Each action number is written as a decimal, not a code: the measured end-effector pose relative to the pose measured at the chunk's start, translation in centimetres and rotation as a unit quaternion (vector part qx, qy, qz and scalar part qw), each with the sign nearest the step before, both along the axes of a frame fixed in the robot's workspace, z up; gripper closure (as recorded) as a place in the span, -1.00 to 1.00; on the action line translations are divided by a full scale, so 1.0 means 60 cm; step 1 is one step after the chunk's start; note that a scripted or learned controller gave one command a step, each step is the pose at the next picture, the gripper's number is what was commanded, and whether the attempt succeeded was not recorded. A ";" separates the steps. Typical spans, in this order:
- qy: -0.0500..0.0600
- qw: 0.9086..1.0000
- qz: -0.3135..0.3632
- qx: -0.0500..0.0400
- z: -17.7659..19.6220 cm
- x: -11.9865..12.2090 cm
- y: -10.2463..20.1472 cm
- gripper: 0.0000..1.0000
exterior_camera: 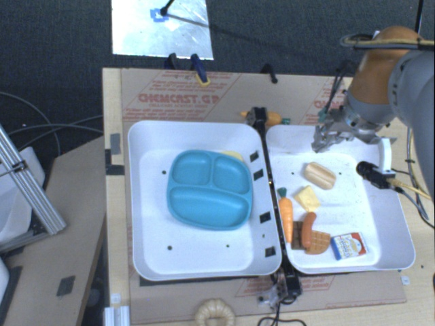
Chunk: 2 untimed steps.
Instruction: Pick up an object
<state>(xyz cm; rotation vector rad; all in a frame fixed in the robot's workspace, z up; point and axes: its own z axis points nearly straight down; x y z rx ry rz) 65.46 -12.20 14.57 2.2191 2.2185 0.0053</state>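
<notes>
My gripper (324, 142) hangs over the back of the right bin (401, 243), its fingers pointing down with nothing seen between them. Just in front of it lies a tan bread roll (319, 175). Further forward sit a yellow cheese wedge (307, 198), an orange carrot (287, 217) along the bin's left wall, a red sausage (308, 226), a brown waffle (317, 242) and a small red, white and blue carton (348, 245).
The left bin (146, 250) holds a blue divided plate (209, 188), and a pale yellow piece (234, 155) peeks out behind it. A yellow item (272, 119) sits behind the bins at the divider. A beige ring (217, 313) lies on the bench's front edge.
</notes>
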 end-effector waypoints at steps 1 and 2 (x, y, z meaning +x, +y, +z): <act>-0.002 1.000 0.003 0.000 0.101 0.003 0.016 1.00; 0.000 1.000 0.003 0.000 0.134 0.005 0.016 1.00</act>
